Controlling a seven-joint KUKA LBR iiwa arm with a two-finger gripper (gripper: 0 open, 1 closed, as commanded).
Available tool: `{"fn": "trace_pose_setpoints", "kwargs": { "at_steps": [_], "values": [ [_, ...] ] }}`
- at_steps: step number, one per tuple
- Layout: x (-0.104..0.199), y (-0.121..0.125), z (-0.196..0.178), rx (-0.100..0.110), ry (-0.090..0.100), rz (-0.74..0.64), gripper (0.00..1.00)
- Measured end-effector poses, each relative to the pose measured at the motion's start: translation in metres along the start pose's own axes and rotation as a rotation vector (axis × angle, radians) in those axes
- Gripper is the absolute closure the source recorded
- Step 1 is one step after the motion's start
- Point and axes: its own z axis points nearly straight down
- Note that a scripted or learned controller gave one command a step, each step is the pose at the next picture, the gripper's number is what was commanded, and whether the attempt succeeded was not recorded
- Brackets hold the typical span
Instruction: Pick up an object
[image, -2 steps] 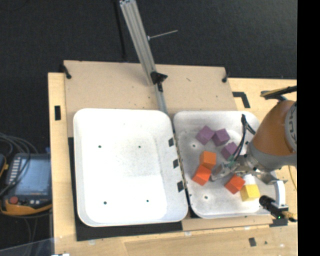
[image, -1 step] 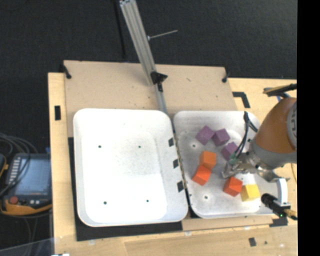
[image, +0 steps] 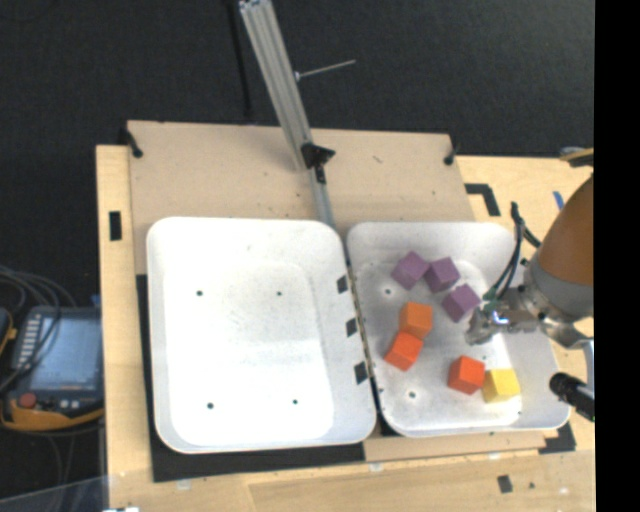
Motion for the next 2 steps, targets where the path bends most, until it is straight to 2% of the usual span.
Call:
{"fn": "trace_pose_setpoints", "kwargs": {
  "at_steps": [1, 2],
  "values": [
    [-0.002, 0.003, -0.054, -0.001, 0.0, -0.005, 1.0],
    [0.048, 0.002, -0.046, 0.006, 0.002, -0.008, 1.0]
  ]
}}
